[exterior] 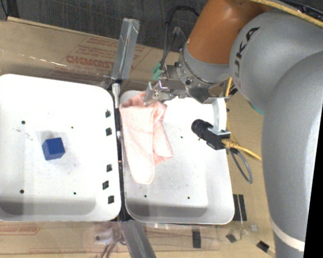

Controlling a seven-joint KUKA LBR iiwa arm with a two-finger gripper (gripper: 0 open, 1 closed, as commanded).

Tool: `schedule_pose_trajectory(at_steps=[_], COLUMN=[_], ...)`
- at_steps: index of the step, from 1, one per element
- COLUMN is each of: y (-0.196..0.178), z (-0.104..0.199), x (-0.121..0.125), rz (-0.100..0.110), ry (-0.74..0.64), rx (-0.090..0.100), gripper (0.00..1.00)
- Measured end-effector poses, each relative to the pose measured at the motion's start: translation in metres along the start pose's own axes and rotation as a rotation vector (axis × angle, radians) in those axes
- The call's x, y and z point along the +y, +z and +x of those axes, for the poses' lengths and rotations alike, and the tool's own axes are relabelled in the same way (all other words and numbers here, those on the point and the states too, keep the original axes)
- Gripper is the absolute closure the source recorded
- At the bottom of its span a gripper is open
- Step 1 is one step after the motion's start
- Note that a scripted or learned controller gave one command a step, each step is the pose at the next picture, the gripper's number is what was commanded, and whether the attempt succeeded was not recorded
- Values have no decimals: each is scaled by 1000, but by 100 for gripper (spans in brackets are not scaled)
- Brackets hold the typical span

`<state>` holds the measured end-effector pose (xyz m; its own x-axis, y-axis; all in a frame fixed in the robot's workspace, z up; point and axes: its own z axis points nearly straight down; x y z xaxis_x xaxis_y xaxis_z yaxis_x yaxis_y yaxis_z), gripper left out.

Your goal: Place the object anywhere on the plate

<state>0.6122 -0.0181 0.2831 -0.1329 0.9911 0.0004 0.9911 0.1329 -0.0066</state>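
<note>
Pink cloth (pixel 146 138) hanging from hand (pixel 156 95), right bin (pixel 216 186)

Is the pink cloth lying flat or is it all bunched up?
Bunched up. The pink cloth hangs in folds from under the gripper into the right bin, crumpled, not spread flat.

Grey arm housing (pixel 259 56), far right, carries dark letters "UKA" from the KUKA brand, first letter hidden by the curve. Cardboard sheet (pixel 60 47) under the bins, far left, has faded red print, too washed out to read.
</note>
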Motion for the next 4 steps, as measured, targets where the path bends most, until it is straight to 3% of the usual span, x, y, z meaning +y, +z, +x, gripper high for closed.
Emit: schedule_pose_trajectory(at_steps=[1,4], y=[52,61], z=[2,154], x=[0,-55], rz=[1,1], ry=[-8,-1223], rx=[-1,-2], gripper=[100,100])
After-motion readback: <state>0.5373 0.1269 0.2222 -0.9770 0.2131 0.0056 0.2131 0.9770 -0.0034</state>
